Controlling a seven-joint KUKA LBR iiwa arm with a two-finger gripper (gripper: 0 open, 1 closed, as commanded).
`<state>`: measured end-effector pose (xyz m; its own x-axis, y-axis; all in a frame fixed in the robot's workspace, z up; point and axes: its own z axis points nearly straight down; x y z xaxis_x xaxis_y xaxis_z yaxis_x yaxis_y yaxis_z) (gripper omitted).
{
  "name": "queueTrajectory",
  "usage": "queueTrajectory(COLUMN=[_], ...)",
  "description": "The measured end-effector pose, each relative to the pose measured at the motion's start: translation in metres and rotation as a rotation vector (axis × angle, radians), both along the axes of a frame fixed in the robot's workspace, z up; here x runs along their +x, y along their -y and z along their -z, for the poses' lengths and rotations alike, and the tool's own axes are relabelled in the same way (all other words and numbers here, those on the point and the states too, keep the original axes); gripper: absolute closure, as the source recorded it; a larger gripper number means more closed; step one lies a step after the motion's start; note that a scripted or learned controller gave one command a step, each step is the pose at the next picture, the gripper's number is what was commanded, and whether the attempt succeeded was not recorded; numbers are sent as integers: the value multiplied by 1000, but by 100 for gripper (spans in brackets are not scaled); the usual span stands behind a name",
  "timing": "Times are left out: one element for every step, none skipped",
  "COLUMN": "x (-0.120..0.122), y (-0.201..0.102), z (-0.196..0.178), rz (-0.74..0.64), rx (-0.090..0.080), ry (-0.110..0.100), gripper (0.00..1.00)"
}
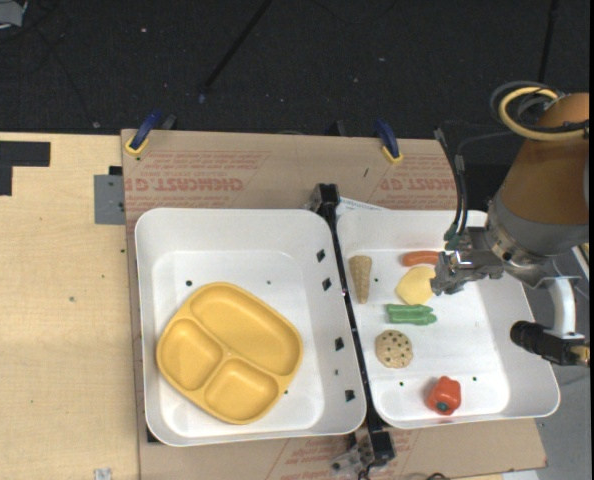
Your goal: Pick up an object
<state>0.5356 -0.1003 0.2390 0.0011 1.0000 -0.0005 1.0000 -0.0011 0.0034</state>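
The gripper [445, 276] hung low in the right bin [522, 398], right of centre frame. The yellow piece [414, 287] lay just to its left, nearly touching. Open or closed, I couldn't tell.

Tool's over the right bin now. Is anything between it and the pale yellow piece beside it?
Nothing visible does. The tool sits right at the right edge of the pale yellow piece in the right bin. The orange carrot-like piece lies just above it and the green bean pod just below, both crowding the piece but not blocking that side.
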Motion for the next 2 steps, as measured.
queueTrajectory(x=[1,10], y=[-50,-107], z=[12,21], rz=[-4,-5], rx=[1,0], ry=[-4,-5], gripper=[100,100])
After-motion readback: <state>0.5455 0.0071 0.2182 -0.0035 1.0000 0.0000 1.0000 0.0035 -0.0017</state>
